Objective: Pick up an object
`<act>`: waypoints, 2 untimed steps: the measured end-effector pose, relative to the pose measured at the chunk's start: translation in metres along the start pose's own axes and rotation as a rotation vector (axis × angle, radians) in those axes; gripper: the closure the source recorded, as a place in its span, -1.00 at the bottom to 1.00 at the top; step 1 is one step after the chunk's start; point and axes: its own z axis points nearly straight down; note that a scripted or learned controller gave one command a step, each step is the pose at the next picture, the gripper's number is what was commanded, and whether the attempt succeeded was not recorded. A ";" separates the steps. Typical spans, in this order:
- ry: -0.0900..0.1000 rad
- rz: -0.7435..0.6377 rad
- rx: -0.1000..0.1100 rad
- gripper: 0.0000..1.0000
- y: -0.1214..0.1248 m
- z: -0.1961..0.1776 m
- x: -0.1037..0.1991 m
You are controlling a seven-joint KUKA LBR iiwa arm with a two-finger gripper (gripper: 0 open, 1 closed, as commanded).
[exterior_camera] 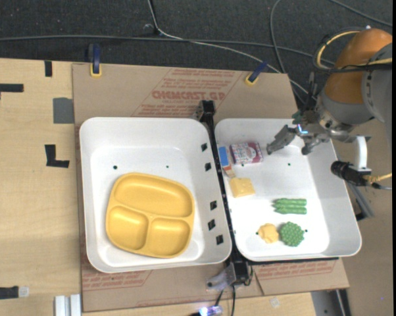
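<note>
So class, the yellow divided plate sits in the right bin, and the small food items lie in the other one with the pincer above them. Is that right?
Not quite. The camera view shows the yellow divided plate in the left bin, not the right. The rest holds: the small food items, such as the green beans, lie in the other bin, with the pincer above them.

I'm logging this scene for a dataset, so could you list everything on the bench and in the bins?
white bins: 2, white, side by side on the cardboard sheet; left bin, right bin
divided plate: 1, yellow, in the left bin
small packet: 1, pink and white, top left of the right bin
blue item: 1, blue, beside the packet at the bin wall
cheese-like square: 1, pale yellow, below the packet
green beans: 1 bunch, green, middle of the right bin
broccoli: 1, green, lower right bin
small yellow piece: 1, yellow-orange, touching the broccoli's left
cardboard sheet: 1, brown, under both bins
clamps: 2, blue-yellow, on the sheet's top edge
gripper: 1, grey, over the right bin's top
</note>
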 end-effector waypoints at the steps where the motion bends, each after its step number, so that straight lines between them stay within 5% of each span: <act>1: 0.000 -0.001 0.000 -1.00 -0.001 0.043 0.002; 2: -0.002 -0.001 -0.004 -1.00 -0.001 0.082 0.002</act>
